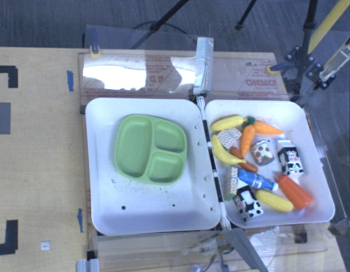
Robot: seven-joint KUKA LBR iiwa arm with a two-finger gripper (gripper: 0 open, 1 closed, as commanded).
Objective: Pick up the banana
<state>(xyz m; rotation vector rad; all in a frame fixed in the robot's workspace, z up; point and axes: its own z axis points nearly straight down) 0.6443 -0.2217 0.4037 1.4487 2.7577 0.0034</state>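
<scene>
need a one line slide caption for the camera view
Green divided plate in the left bin; right bin crowded with toy food, a banana by its left wall.

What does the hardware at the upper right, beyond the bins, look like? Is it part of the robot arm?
I cannot tell whether it belongs to the arm. A yellow bar runs on a slant, and below it sits a pale grey bracket with dark fittings beside it.

I can't read the small card (230, 136) under the bananas (227, 151); the blue bottle (256, 181) partly covers another card (233, 180).
</scene>
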